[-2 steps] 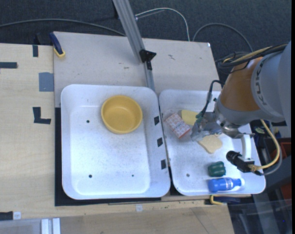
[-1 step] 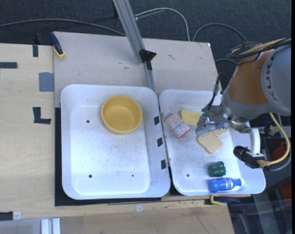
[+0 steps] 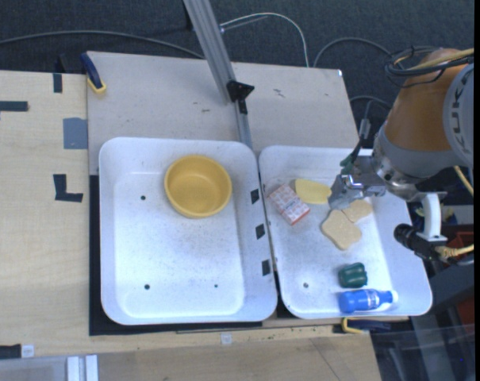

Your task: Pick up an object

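We look down on two white bins side by side; the left bin (image 3: pixel 120 236) carries a yellow bowl (image 3: pixel 197 185) standing upright toward its 12 o'clock end, a little right of centre; the right bin (image 3: pixel 303 292) carries everything else. At the 9 o'clock side of the right bin we see a small red-and-white checked packet (image 3: pixel 289 203), lying flat and turned at an angle; just beside it at 3 o'clock lies a pale yellow piece (image 3: pixel 311 190), close to touching the packet. Toward the bin's centre lies a tan slice shaped like bread (image 3: pixel 340 230); a second tan piece (image 3: pixel 357 210) lies at its 1 o'clock, touching or nearly so. At 6 o'clock we see a dark green object (image 3: pixel 352 275), and just below it a blue bottle (image 3: pixel 363 300) on its side, its white cap pointing to 3 o'clock. The gripper (image 3: pixel 347 190) is low over the bin at its 2 o'clock part, between the pale yellow piece and the second tan piece; we cannot tell how its jaws stand, and we see nothing gripped in it. The grey and orange arm (image 3: pixel 422 129) reaches in from 3 o'clock.
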You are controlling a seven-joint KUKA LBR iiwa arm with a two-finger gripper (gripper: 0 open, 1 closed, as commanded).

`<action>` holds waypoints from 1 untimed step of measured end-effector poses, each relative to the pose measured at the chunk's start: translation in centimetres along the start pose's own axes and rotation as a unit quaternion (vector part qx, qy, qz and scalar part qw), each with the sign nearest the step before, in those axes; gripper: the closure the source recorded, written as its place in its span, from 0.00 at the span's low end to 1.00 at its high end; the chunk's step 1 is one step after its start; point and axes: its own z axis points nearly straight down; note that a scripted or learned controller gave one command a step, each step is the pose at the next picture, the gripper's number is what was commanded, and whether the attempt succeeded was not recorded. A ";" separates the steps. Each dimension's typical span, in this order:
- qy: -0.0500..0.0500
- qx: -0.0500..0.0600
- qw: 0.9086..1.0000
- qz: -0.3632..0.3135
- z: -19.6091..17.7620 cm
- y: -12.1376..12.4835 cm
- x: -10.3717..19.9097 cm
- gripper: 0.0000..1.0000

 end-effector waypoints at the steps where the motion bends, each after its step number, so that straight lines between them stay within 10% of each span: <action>1: 0.001 0.002 1.000 -0.002 0.2 3.2 4.0 1.00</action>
